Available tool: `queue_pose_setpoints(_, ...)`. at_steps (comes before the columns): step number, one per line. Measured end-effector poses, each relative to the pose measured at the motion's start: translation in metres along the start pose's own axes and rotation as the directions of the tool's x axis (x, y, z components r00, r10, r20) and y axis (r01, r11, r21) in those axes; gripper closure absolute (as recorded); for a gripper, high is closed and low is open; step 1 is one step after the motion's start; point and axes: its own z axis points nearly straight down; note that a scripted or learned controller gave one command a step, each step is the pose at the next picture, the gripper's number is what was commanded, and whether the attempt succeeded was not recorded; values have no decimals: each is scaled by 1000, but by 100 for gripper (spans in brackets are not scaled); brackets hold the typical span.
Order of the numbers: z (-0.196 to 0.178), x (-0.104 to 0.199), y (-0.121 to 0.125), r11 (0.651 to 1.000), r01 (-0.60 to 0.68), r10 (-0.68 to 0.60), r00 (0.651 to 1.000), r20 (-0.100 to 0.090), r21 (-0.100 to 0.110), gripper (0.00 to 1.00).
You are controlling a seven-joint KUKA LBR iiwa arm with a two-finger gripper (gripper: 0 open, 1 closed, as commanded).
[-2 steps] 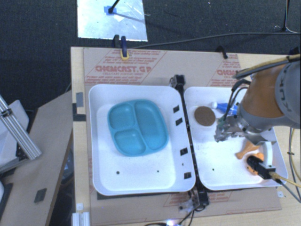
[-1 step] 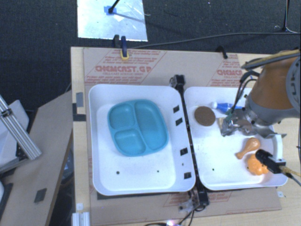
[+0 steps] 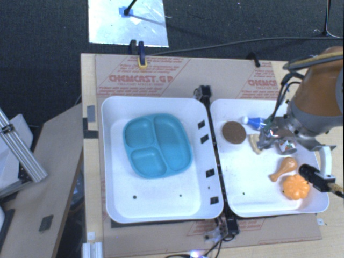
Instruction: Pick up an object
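Fingers' state cannot be told: the gripper (image 3: 267, 140) hangs in the frame's right, beside a round brown disc (image 3: 234, 132).

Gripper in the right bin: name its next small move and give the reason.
Probably a short, straight descent. The gripper hangs low in the right bin over a small pale object, beside the brown disc. Nothing shows between its fingers, so no pick has happened yet.
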Motion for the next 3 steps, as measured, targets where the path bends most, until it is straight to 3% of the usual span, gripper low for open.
queue_pose_setpoints(2, 12, 102, -5, 1000, 3, -3, 1000, -2, 4, 100)
queue_pose_setpoints(3, 8, 164, -18, 1000, 7, -7, 1000, -3, 5, 100)
